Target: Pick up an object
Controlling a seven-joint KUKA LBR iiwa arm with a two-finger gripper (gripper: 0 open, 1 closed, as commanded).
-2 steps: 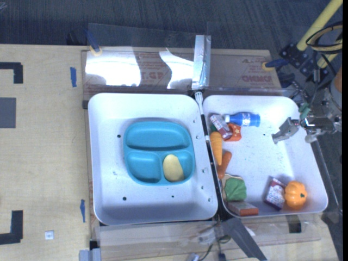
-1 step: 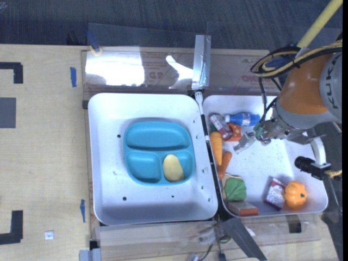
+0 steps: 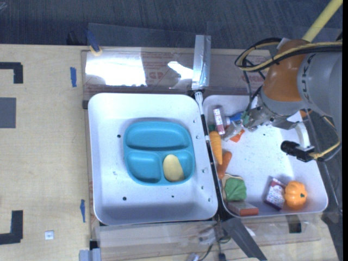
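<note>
My gripper (image 3: 246,122) hangs low over the upper left part of the right bin (image 3: 261,159), under the grey arm with its orange band (image 3: 283,80). Close to its left lie a small bottle with a pink label (image 3: 218,118) and an orange-red scrap (image 3: 236,136). An orange carrot (image 3: 216,147) lies along the bin's left wall. Further forward are a green leafy toy (image 3: 235,189), a red bar (image 3: 246,211), a purple packet (image 3: 275,192) and a small orange pumpkin (image 3: 296,194). Nothing shows as held.
The left bin (image 3: 103,145) holds a blue divided tray (image 3: 147,137) with a yellow oval item (image 3: 173,168) in its lower right compartment. A clear panel and a metal post (image 3: 201,61) stand behind the bins. Black and yellow cables (image 3: 255,56) loop off the arm.
</note>
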